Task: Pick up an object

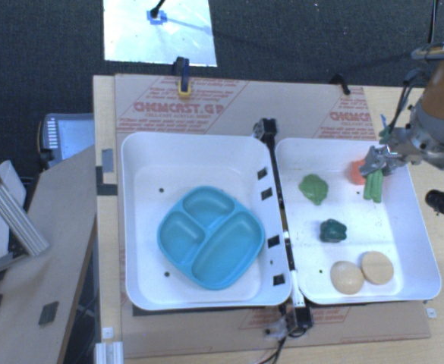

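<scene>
Wooden bench [106, 203], printed cardboard sheet [237, 105] on it, two white bins [142, 226] side by side

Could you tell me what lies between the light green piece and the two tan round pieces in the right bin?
In the camera view, a dark teal piece sits between the light green piece and the tan rounds.

We see our arm [440, 105] reaching in from the right at the far side, its wrist tilted down and leftward, our gripper [376, 163] low at its tip.
</scene>
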Tool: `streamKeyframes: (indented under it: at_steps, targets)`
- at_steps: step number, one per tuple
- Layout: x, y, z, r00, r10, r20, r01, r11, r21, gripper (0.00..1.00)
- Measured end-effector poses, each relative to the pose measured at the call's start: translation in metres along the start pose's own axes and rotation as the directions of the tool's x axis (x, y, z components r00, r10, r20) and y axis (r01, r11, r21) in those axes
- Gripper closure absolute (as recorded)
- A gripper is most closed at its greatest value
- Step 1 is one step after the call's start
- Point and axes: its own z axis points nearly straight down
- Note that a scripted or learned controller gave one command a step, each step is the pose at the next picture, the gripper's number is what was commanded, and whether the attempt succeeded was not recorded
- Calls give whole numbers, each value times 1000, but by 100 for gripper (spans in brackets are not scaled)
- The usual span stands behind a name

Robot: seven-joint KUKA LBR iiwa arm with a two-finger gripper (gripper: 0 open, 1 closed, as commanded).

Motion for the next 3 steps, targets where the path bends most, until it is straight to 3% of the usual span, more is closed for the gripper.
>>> streamKeyframes:
  at_steps: [1,3]
  targets:
    - [1,6,-44,1000,0,0,0,1000,0,100]
    - [105,-5,-20,1000,-4,-4,4,1000,6,100]
